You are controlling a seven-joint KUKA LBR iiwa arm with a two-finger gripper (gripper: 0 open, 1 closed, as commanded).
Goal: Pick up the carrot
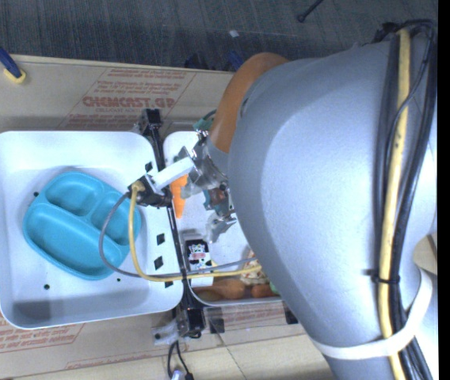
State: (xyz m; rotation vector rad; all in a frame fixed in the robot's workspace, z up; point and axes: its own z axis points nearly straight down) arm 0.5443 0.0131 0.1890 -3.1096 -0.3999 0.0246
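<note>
The gripper (196, 182) sits low over the carrot (179, 195) in the right bin (179, 141); finger state can't be told, so no grasp is confirmed

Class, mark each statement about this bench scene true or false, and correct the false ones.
1. A blue tray lies in the left bin. True.
2. The tray is red. False: it is blue.
3. The carrot is near the wall between the two bins. True.
4. The carrot lies on the tray. False: it is in the right bin, beside the hand.
5. The arm covers the left bin. False: it covers much of the right bin.
</note>
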